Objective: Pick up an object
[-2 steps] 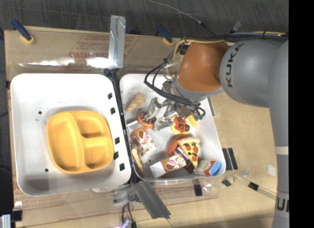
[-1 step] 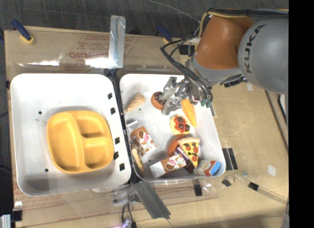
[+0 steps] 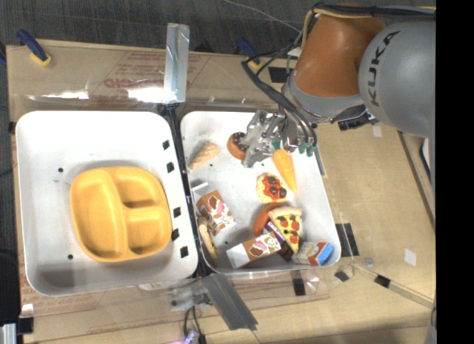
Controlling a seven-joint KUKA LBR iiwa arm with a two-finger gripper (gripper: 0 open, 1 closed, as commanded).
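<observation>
My gripper [image 3: 255, 144] hangs low over the far part of the right bin [image 3: 222, 124], below the orange band of the arm. Its metal fingers stand just right of a small brown doughnut-like toy [image 3: 236, 145] and left of an orange carrot [image 3: 284, 168]. A beige bread piece [image 3: 204, 155] lies near the bin's left wall. Further forward lie a round pizza-like toy [image 3: 271, 187], a pizza slice [image 3: 287, 225], a small printed carton [image 3: 215, 212] and another carton [image 3: 261, 247]. Nothing shows between the fingers.
The left bin [image 3: 44, 135] bears a yellow divided tray [image 3: 118, 210]. A blue and red box [image 3: 317, 253] sits in the right bin's near right corner. Cables run from the arm over the bench behind the bins.
</observation>
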